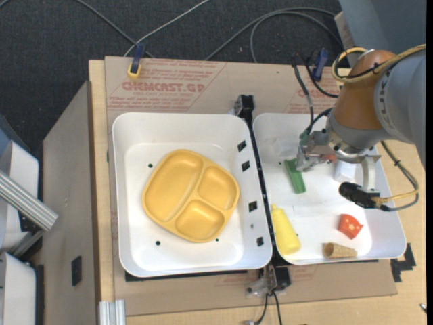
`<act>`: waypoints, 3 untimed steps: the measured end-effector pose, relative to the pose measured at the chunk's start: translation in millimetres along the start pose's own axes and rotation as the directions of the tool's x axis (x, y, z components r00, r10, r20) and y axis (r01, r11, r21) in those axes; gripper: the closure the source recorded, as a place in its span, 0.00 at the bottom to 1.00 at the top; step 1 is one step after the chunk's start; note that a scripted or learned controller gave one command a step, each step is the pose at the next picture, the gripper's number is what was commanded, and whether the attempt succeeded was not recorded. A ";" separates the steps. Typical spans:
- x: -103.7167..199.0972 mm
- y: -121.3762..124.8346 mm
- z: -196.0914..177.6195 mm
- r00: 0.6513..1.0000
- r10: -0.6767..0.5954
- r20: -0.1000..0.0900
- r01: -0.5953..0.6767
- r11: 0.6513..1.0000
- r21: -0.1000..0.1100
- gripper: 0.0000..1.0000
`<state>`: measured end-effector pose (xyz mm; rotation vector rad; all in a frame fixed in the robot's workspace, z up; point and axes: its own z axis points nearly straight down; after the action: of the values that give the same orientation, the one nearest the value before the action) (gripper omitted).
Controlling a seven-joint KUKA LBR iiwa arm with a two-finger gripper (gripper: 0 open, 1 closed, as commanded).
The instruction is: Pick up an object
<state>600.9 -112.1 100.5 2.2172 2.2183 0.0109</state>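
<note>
In the right bin [379, 249] lie a green stick [295, 177], a yellow banana-like piece [285, 230] against the left wall, a small red piece [349, 225] and a tan cone-shaped piece [338, 250] near the front edge. My gripper [304, 158] hangs low over the far end of the green stick, right at or touching its top. The grey arm with its orange band [357, 107] comes in from the right and hides part of the bin's back. Nothing is seen lifted off the bin floor.
The left bin [128, 181] holds a yellow divided plate [191, 194]. A black divider [252, 175] with clips runs between the bins. A black cable plug [356, 194] from the arm hangs over the right bin. Cables trail across the cardboard behind.
</note>
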 end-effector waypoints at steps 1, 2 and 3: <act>-0.1 -3.3 -44.0 1.000 0.000 0.002 0.000 1.000 0.006 1.00; -1.2 -6.0 -88.3 1.000 -0.001 0.002 0.001 1.000 0.004 1.00; 5.5 -4.2 -134.2 1.000 -0.002 0.002 0.002 1.000 0.002 1.00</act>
<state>595.5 -106.8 234.6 2.2150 2.2207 0.0060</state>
